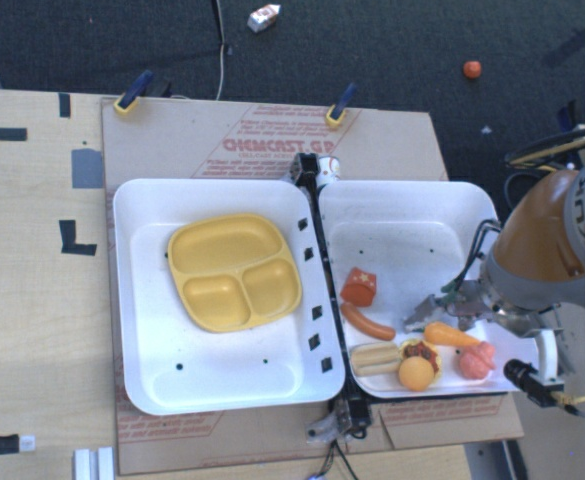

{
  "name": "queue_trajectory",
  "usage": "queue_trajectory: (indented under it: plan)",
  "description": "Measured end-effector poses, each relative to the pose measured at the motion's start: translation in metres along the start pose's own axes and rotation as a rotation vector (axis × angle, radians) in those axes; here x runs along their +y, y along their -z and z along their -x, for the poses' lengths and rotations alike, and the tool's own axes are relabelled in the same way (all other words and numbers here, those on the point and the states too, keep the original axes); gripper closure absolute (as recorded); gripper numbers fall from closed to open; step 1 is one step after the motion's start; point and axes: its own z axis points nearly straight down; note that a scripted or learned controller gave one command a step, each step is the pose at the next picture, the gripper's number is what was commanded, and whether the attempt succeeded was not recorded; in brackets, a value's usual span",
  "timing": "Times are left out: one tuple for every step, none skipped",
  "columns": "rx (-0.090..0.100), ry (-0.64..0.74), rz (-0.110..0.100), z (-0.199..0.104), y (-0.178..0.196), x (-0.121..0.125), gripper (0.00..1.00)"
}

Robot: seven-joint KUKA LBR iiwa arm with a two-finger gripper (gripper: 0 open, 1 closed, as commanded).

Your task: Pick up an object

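Note:
The right bin (402,203) holds several toy foods along its near side: a red cube (359,288), a sausage (367,321), a hot dog bun (374,358), an orange ball (416,372), a carrot (451,336) and a pink piece (475,360). My gripper (434,310) hangs low in this bin, just above the carrot and right of the sausage. Nothing is visibly held in it. The arm's orange band (542,236) rises behind it at the right.
In the left bin (132,268) lies a yellow divided plate (234,271). A black divider strip (315,268) runs between the bins. Blue-and-yellow clamps (132,92) hold the cardboard at the back. The far part of the right bin is bare.

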Motion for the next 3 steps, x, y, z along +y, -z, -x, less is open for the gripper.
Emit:
queue_trajectory:
  plan:
    - [-0.018,0.011,0.018,-0.058,-0.015,0.105,0.0]
    - [0.0,0.006,0.007,-0.037,-0.016,0.05,0.0]
    - [-0.003,0.005,0.01,0.039,0.045,0.055,0.0]
